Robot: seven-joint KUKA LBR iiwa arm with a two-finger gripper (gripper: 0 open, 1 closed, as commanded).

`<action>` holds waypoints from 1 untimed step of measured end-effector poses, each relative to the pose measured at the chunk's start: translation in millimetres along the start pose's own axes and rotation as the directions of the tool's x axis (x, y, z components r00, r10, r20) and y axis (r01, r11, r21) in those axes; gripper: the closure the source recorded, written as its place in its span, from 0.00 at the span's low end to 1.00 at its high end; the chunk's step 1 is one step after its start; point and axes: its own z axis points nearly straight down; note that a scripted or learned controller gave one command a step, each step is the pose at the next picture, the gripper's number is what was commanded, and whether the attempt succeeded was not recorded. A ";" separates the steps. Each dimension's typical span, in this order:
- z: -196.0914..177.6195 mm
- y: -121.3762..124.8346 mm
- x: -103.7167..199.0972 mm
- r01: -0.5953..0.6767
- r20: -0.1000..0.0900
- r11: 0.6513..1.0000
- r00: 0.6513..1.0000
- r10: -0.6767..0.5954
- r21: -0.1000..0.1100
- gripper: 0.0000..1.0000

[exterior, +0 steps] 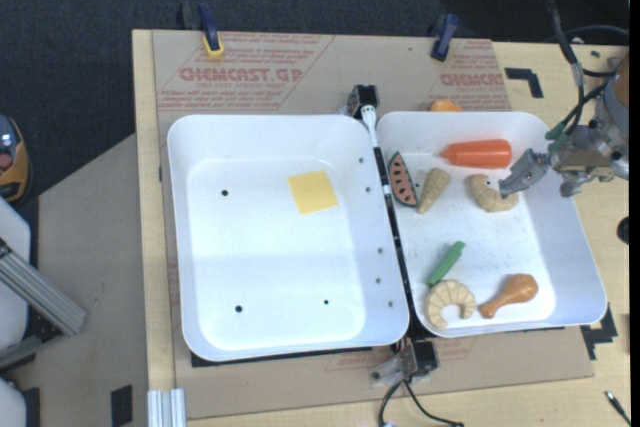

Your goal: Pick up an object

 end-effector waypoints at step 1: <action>94.4 81.6 69.9 0.009 -0.002 1.000 1.000 -0.009 0.001 0.00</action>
